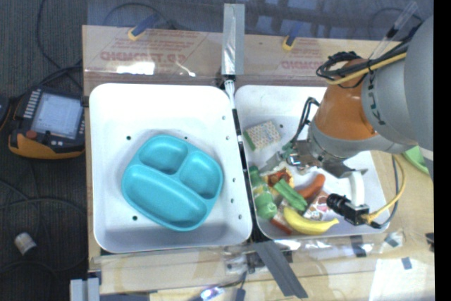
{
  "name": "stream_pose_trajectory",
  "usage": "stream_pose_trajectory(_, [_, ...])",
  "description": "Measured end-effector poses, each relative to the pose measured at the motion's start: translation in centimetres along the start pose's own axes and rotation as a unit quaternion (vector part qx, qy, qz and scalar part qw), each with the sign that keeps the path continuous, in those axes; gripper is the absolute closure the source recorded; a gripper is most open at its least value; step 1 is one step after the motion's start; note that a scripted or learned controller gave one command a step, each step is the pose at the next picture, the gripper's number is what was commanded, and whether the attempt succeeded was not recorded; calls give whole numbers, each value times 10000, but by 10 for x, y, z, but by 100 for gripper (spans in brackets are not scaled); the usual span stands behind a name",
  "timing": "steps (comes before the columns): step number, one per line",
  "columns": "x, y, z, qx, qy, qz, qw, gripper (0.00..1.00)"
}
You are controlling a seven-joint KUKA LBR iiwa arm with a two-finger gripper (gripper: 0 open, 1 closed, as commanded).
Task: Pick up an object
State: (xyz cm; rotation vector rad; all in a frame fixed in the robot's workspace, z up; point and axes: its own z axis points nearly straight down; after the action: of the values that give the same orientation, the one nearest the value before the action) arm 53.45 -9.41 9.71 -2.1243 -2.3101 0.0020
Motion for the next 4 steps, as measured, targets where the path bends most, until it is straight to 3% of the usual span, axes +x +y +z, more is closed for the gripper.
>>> stream_pose_trajectory(1, [0, 0, -8, 13, 10, 0, 10000, 100])
stream_pose_trajectory(2, [39, 109, -95, -11, -23, 409, 9992, 100])
stream_pose_trajectory(3, [38, 109, -104, 0, -41, 405, 9992, 100])
stream_pose_trajectory(4, [38, 109, -104, 1, -47, 407, 9992, 0])
